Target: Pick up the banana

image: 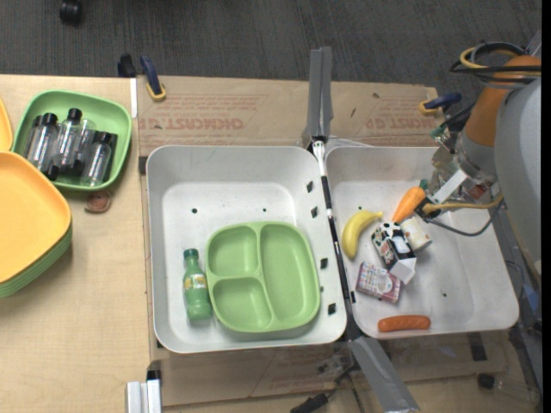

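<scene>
The banana (357, 231) lies in the right bin (482, 312), at its left side close to the divider. It lies flat and curved, with its far tip pointing right. A black-and-white packet (392, 244) sits just beside it, and a carrot (409, 203) lies farther right.

Expect a light, fairly firm body with smooth skin that bruises easily. Grip it across the narrow width at mid-length, using moderate force.

The jaws stand near the carrot's far end. Whether they are open or closed cannot be told.
</scene>
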Available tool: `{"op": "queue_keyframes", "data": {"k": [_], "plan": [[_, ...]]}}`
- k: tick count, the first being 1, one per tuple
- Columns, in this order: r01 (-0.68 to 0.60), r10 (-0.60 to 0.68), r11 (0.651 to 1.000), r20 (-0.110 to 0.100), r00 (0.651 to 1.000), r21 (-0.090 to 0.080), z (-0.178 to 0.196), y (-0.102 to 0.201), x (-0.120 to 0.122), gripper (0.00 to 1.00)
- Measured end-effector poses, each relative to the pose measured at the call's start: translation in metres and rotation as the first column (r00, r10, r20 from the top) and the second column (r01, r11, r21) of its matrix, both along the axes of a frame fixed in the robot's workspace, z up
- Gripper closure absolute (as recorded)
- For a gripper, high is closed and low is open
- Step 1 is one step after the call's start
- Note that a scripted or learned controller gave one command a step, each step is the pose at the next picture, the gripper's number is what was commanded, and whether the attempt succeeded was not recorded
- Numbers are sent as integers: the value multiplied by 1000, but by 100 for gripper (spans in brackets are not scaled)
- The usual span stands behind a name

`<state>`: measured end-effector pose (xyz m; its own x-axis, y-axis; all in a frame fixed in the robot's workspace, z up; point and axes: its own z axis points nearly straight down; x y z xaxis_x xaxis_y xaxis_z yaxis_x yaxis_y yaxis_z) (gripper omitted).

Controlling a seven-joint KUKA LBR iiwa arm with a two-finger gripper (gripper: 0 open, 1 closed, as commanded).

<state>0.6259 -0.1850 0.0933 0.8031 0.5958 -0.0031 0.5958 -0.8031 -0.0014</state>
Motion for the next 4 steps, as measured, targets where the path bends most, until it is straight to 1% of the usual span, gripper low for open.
{"op": "queue_keyframes", "data": {"k": [1,2,3,4], "plan": [[142,-142,990,1,990,0,33,-37,2,100],[142,-142,990,-4,990,6,-3,-35,-56,100],[207,-207,978,-1,978,1,18,-27,-106,100],[286,-286,958,-2,958,2,5,-29,-150,100]]}}
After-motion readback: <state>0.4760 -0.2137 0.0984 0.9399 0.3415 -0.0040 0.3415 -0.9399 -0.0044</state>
